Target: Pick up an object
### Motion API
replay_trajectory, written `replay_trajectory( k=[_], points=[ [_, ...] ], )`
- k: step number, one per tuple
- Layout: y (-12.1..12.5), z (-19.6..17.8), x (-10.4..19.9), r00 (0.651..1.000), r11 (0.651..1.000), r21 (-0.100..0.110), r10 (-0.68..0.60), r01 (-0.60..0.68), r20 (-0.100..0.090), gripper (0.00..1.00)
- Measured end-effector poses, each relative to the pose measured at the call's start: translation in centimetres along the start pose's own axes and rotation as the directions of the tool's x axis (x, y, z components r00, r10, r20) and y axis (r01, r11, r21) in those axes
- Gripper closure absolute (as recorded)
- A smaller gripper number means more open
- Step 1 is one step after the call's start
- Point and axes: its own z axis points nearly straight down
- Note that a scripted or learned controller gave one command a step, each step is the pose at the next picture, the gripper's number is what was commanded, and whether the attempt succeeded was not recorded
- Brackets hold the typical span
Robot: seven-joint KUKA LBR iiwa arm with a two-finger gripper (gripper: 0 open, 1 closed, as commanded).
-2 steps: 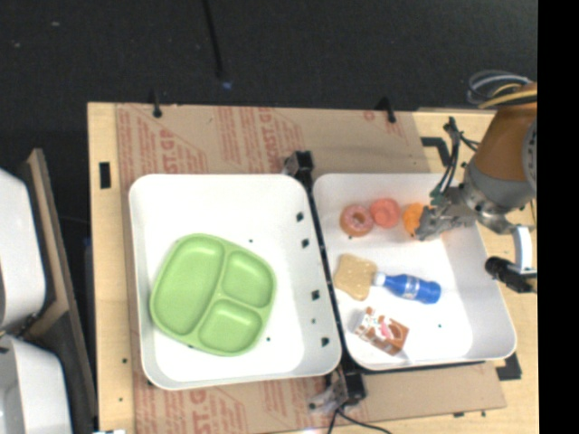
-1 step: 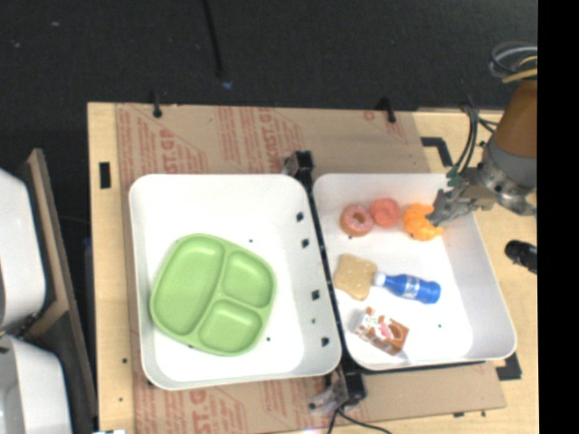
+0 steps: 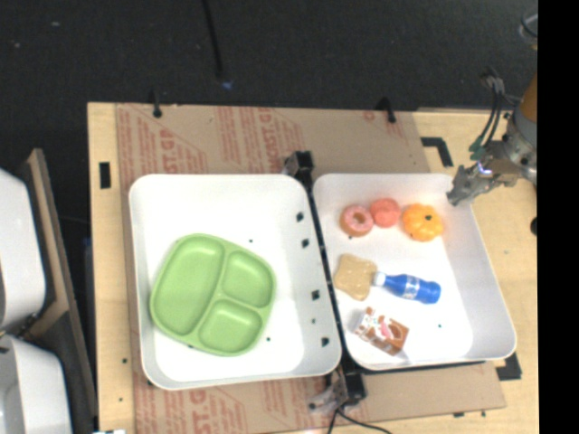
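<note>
The right bin (image 3: 470, 269) holds a pink frosted donut (image 3: 356, 220), a pink round fruit (image 3: 385, 212), an orange pumpkin-like fruit (image 3: 422, 221), a tan slice of bread (image 3: 355, 277), a blue bottle (image 3: 412, 287) lying on its side and a small brown carton (image 3: 382, 330). My gripper (image 3: 467, 186) hangs at the bin's far right corner, a little right of and beyond the orange fruit. Nothing shows between its fingers.
The left bin (image 3: 154, 206) holds a green divided plate (image 3: 213, 294). A black divider clip strip (image 3: 312, 242) runs between the bins. Cardboard (image 3: 235, 138) covers the bench beyond the bins. White equipment (image 3: 23, 242) stands at the far left.
</note>
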Motion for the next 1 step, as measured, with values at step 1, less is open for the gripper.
replay_trajectory(
  k=[1],
  points=[
    [0.01, -0.03, -0.07, 1.0, 1.0, 0.006, 0.0, 0.0, -0.001, 1.0]
  ],
)
